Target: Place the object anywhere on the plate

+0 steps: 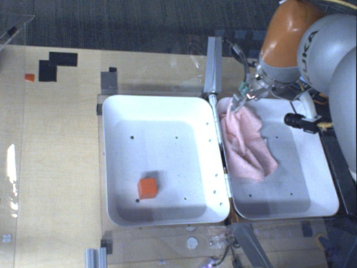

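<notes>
Item: pink cloth [246,147], right bin [290,202], top corner pinched in closed jaws of gripper [243,98]. Orange cube [148,188], left bin [162,116]. Placement apparently pending.

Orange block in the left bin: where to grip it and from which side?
Judging by the view: take the orange block from straight above, fingers across two opposite side faces. It's a small cube lying flat on the floor of the left bin, clear of the walls, so each side looks reachable. The gripper is over the right bin, at the pink cloth.
</notes>
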Robot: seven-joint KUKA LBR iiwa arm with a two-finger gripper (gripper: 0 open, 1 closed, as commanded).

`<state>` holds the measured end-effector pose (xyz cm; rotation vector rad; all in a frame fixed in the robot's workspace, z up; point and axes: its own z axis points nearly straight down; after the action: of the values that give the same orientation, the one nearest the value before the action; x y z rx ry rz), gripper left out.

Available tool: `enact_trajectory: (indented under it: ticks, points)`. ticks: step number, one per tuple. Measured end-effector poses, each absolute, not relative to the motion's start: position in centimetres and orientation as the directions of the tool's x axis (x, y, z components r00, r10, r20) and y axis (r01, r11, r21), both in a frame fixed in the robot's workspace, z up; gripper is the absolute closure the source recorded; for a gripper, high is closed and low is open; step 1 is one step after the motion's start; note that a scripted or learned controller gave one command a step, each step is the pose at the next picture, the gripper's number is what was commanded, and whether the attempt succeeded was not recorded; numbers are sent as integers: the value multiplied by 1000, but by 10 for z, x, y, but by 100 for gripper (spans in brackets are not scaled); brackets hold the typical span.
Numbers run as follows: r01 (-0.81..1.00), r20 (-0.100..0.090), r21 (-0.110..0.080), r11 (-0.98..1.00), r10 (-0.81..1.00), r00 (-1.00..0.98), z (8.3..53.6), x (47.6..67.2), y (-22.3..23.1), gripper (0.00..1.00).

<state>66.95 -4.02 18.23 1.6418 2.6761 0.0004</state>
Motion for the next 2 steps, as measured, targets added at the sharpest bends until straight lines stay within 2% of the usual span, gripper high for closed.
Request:
enact_trajectory:
  ticks: [1,2]
  points:
    - [889,-2,4,457,889,-457,223,671,-39,100]
    - [641,-1,2,768,641,-768,216,650,14,100]
